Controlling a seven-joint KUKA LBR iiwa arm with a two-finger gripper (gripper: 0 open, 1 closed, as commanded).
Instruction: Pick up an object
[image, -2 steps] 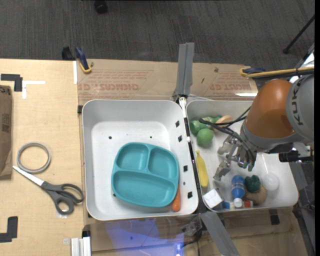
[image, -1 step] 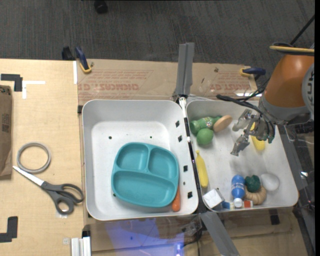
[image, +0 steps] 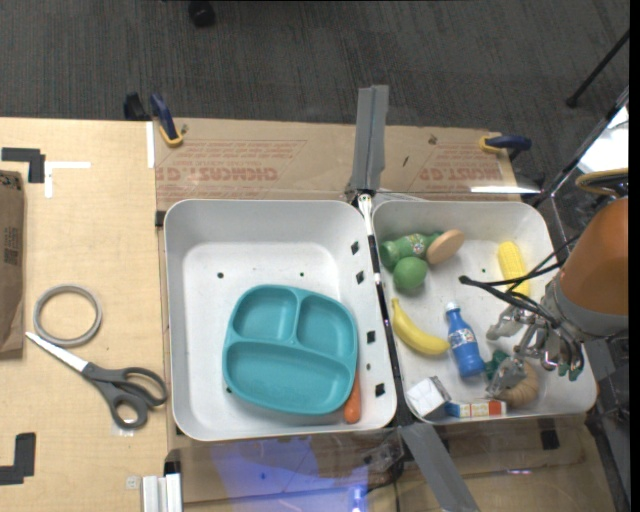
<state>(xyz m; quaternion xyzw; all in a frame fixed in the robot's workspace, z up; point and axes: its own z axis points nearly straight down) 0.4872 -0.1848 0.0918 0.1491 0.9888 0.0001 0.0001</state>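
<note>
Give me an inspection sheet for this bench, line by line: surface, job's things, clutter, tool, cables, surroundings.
Surface: two white bins; left bin, right bin, on a cardboard-covered bench.
Job's things: right bin holds a banana, blue bottle, corn cob, green fruit and small boxes; left bin holds a teal divided plate and a carrot.
Clutter: scissors and tape roll left of the bins.
Tool: the tool is low in the right bin's near right corner; finger state unclear.
Cables: black cables run to the wrist.
Surroundings: clamps on the far edge.
</note>
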